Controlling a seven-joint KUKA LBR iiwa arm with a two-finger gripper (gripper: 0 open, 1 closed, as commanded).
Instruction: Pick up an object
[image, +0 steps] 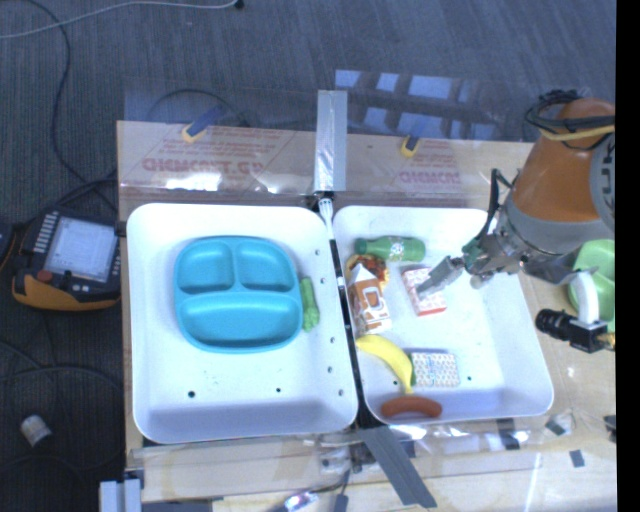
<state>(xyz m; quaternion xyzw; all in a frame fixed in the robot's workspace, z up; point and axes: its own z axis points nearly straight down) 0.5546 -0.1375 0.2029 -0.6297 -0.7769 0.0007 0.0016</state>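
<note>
**Claw poised over the right bin's small packet**

The grey two-finger claw (437, 279) hangs low above a small white-and-red packet (423, 292) in the right white bin (520, 345); whether its fingers are spread or closed cannot be told, and nothing shows gripped. Nearby lie a green bottle (390, 248), an orange-and-white carton (368, 298), a yellow banana (388, 357), a speckled flat packet (434, 369) and a red sausage (410, 407). The left white bin (160, 390) holds a blue divided plate (238, 292).

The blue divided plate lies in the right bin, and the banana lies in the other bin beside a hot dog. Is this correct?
Not quite. The camera view shows the blue divided plate in the left bin, not the right one. The banana lies in the other bin, beside the hot dog.
</note>
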